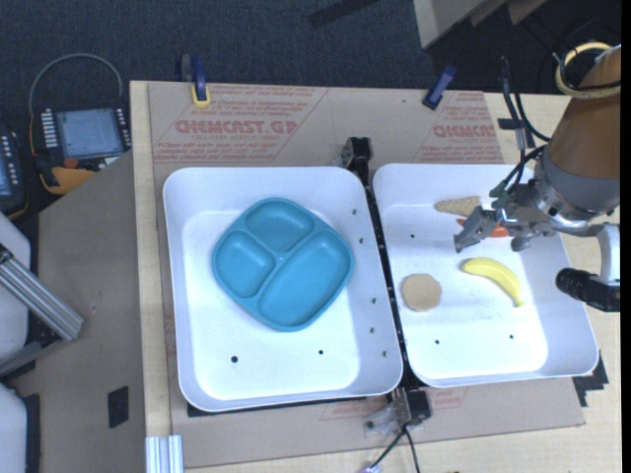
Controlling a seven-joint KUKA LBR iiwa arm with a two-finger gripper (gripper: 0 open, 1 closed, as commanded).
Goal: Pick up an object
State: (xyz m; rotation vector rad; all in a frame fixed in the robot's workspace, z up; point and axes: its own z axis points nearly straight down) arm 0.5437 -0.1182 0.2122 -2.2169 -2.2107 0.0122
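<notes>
Two shallow white bins sit side by side on the bench (148, 264), which is covered by a brown sheet printed with red lettering. The left bin (197, 343) holds a blue divided plate (283, 262) with three compartments, lying near the bin's centre and turned at a slant. The right bin (532, 358) holds the smaller things.

The arm comes in from three o'clock, its orange band high at the upper right, and the pincer (490, 231) hangs over the upper part of the right bin. Its two dark fingers are spread apart, one reaching toward nine o'clock and the other toward five o'clock, so the pincer is released and nothing sits between them. A small bit of orange-red shows just beside the fingers; what it is cannot be told.

A yellow banana (495, 277) lies in the right bin just at six o'clock from the pincer, curving from upper left to lower right, apart from the fingers. A round tan cookie (422, 292) rests at nine o'clock from the banana, near the bin's left wall. A flat tan piece (457, 206) lies at eleven o'clock from the pincer, close to the bin's top wall.

A black clamp (357, 152) sits at twelve o'clock between the two bins.
</notes>
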